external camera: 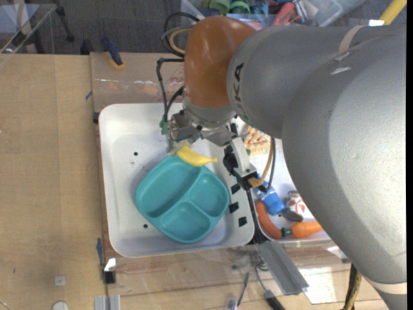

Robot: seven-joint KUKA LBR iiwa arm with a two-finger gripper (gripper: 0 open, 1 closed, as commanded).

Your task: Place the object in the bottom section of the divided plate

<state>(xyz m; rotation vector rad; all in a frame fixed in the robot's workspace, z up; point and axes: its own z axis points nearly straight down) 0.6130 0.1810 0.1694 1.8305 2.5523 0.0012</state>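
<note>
A teal divided plate (169, 189) lies in the left white bin (121, 173), toward its front right. A yellow banana-shaped object (195, 156) sits at the plate's far rim, part over the upper section. My gripper (178, 142) hangs directly above and just behind that yellow object, under the wrist's orange band (210, 57). The wrist hides much of the gripper, and I cannot tell whether it touches the yellow object. The plate's sections hold nothing else.
The right bin (326, 243) holds an orange carrot (304, 228), a red sausage-like piece (266, 225), a small blue item (273, 204) and a tan waffle-like piece (256, 141). The arm's grey body covers most of that bin. A clear box of toys (258, 2) stands behind.
</note>
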